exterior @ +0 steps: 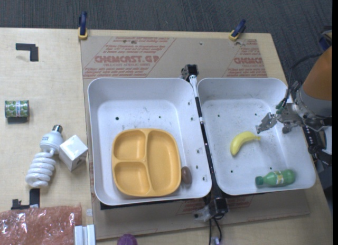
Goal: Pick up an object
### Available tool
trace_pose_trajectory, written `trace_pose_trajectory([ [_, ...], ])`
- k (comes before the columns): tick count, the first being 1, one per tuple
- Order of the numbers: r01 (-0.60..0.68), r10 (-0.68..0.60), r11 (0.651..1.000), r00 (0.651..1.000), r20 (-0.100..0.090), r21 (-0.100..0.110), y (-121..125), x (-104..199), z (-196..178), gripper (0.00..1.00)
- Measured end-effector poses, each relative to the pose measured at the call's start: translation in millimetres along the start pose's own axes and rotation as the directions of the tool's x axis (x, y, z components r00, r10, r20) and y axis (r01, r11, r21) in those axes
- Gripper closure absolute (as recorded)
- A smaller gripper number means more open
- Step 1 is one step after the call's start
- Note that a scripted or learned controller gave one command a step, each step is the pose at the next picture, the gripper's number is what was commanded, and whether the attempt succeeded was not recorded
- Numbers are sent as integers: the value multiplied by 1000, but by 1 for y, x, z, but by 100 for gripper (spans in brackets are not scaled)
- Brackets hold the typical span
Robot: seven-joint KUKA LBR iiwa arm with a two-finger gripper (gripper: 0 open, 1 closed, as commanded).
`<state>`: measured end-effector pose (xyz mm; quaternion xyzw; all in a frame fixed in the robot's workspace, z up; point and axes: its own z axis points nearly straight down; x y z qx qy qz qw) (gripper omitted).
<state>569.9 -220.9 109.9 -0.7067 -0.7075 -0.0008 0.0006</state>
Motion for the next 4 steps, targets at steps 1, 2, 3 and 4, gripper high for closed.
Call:
trace_pose_trajectory([
  [1,-2,2,1000,1000,2,0,-43,62,18,0],
  [2,-2,2,1000,1000,2,1,-92,114,18,0],
  [3,-4,4,1000,1000,2,-3,-91,114,8,100],
  [4,0,0,1000,1000,3,-1,-29,127,18,100],
])
